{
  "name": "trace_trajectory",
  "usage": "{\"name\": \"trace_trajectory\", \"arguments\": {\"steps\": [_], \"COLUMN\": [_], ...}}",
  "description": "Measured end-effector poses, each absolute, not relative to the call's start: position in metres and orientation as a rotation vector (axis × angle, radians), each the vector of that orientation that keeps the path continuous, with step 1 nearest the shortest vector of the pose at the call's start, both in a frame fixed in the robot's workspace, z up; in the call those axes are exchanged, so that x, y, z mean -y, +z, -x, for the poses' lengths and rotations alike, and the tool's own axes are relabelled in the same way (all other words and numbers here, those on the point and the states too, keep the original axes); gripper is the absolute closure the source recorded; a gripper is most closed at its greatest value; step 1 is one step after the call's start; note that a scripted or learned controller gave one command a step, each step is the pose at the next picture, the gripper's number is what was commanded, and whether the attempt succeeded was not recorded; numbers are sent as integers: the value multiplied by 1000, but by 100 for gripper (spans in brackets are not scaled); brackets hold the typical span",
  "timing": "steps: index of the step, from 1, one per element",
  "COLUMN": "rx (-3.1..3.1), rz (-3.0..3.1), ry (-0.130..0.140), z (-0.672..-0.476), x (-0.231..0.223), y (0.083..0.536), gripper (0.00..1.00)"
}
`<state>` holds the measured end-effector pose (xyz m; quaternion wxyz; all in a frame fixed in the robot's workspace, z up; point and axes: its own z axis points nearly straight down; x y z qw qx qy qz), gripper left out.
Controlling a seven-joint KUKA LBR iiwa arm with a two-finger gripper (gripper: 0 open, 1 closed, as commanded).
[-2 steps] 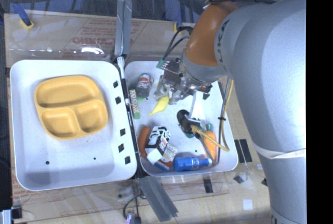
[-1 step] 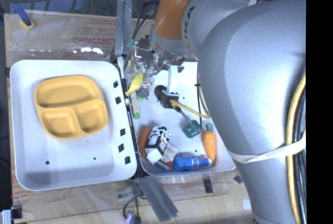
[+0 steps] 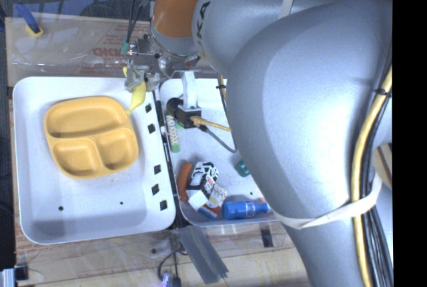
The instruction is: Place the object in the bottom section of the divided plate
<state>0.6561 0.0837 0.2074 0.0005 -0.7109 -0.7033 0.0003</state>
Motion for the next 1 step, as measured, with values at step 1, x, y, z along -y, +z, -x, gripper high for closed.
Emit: {"name": "trace_trajectory", "arguments": {"steps": [1], "rx": [2209], "rz": [2232], "ry": [1], "z": [-656], "x": [-84], "y": [207], "gripper": [0]}}
